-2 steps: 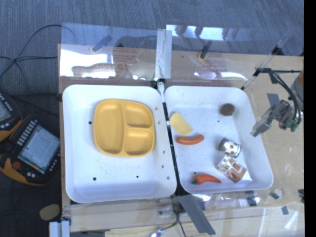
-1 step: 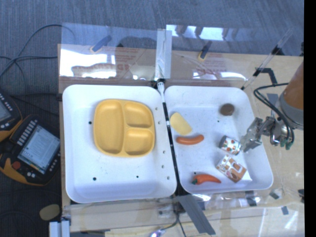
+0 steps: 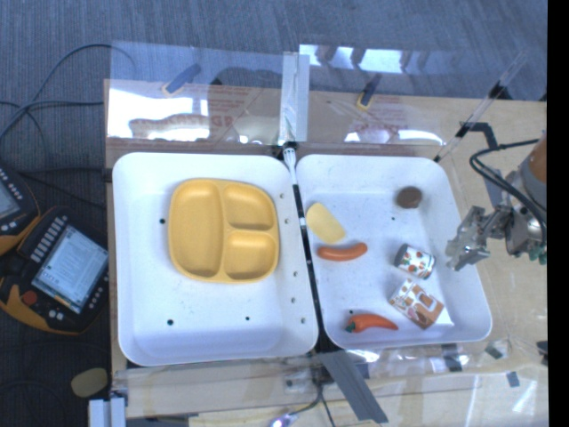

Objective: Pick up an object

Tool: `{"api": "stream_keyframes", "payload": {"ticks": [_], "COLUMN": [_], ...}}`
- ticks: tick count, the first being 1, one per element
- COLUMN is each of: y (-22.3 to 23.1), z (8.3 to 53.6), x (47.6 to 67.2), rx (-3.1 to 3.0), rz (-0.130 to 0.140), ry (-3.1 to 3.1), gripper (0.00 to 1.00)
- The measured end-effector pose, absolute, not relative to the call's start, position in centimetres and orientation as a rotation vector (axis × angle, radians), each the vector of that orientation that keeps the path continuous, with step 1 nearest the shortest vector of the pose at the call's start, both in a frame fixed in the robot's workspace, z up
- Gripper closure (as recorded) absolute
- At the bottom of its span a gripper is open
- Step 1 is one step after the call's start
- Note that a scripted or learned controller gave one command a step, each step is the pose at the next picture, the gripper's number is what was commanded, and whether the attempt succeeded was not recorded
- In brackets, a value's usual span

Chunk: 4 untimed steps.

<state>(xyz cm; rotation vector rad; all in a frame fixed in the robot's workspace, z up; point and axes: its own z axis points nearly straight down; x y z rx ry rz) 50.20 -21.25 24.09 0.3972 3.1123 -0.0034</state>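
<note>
Below, wooden bench [image 3: 511, 114], blue carpet [image 3: 267, 12]

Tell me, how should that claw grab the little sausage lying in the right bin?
Probably from above, closing across the middle of the sausage. It lies flat, long and narrow, with bare bin floor on both long sides; the yellow piece near its left end makes that end more crowded.

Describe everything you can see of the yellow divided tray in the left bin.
The yellow tray is a rounded rectangle that looks like matte moulded plastic, with raised rims splitting it into three compartments: one long one on its left side and two smaller ones on its right. It lies flat and right side up on the floor of the left bin, a little above the bin's middle and turned slightly. All three compartments hold nothing. Only the bin floor touches it; the pincer is far off, at the right bin's edge.
</note>
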Motion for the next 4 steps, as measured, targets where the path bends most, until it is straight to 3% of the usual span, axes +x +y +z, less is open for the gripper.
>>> {"api": "stream_keyframes", "payload": {"ticks": [1, 2, 3, 4], "y": [-21.2, -18.2, -18.1, -17.5], "z": [22.4, 20.0, 22.9, 23.5], "x": [48.5, 49.8, 50.4, 50.5], "rx": [-0.265, -0.585, -0.848, -1.573], "rz": [0.000, 0.001, 0.001, 0.003], "ry": [3.128, 3.086, 3.022, 2.714], "gripper": [1.00, 1.00, 1.00, 1.00]}}
